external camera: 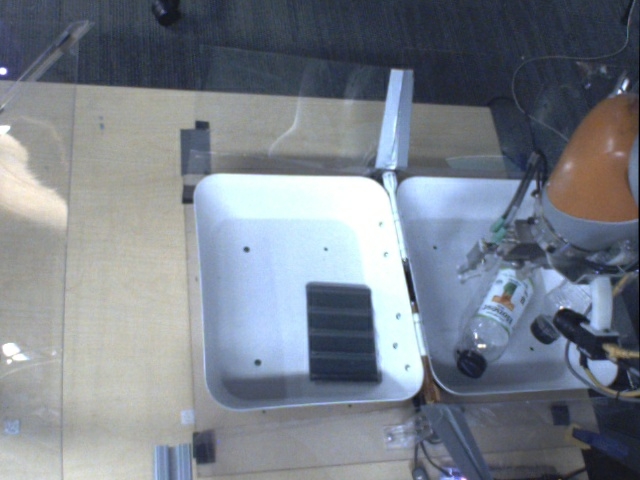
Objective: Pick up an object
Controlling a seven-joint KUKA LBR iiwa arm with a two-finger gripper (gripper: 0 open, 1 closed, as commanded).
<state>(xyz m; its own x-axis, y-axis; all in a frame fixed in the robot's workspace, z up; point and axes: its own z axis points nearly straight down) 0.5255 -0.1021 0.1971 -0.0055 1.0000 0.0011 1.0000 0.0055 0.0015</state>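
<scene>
So we've got the two white bins side by side on the wooden bench. The left bin (230,298) has a black ribbed block (342,332) lying flat toward its near right side, just inside the near wall. Nothing else in there that we can make out.

The right bin (430,268) is where the action is. A clear plastic bottle (492,318) with a black cap lies on its side on the floor of the bin, cap pointing toward the near edge and a bit left, label facing up. The arm (600,178), with its big orange band, hangs over the far right part of this bin.

The gripper (505,251) sits right at the far end of the bottle, over its base. From up here the metal bits around it overlap the bottle's end, and we honestly can't tell how wide the jaws are spread or whether they're pinching the bottle at all. The bottle looks like it's resting on the bin floor.

Some cables and a white part of the arm sit just right of the bottle.
</scene>
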